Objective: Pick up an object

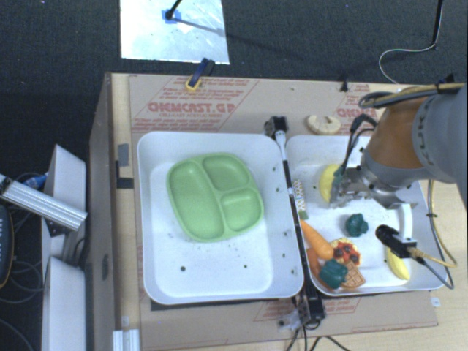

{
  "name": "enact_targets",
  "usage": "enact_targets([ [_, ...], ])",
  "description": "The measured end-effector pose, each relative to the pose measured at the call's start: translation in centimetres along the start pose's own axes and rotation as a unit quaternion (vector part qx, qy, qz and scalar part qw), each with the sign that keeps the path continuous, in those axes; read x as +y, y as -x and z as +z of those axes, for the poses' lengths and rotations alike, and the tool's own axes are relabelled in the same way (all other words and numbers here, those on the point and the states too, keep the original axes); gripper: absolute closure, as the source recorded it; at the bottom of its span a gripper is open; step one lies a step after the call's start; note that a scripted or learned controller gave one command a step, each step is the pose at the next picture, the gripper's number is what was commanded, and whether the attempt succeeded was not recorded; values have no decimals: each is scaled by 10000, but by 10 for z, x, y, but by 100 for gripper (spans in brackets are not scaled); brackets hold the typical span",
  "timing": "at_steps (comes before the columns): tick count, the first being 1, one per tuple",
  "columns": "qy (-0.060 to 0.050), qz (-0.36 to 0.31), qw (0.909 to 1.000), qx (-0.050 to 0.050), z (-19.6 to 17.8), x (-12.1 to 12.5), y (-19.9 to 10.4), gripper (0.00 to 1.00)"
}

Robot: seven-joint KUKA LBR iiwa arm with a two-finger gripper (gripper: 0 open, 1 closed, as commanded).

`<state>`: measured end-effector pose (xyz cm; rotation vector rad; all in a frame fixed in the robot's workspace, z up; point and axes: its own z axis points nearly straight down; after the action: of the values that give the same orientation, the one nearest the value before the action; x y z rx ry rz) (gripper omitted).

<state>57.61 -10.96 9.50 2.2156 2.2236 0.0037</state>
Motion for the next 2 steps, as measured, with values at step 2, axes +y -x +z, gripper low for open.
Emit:
enact_targets([
  [2,-141,35,9999,16,12,66,28,0],
])
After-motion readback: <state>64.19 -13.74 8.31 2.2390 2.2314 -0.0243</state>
